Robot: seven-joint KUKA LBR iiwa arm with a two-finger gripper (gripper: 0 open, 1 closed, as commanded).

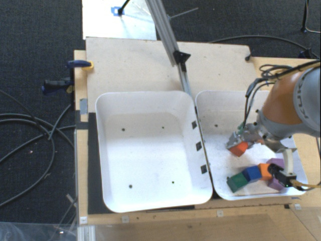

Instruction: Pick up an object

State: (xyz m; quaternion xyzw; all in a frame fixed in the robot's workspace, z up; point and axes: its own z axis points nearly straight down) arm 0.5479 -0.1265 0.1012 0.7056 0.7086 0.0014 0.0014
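In the right bin [220,109], my gripper [237,143] reaches in from the right, over the middle of the bin floor. A tilted orange-red block [239,149] sits between its fingertips, and the gripper is shut on it. A cluster of other blocks lies by the bin's front edge: a green block [236,183], a blue block [251,173], a small orange block [265,170] and a purple block [276,181].
The left bin [108,134] stands beside the right one, with a shared wall between them. A slanted metal pole [165,31] crosses above the bench at the back. Blue clamps [75,64] sit at the bench's left edge.
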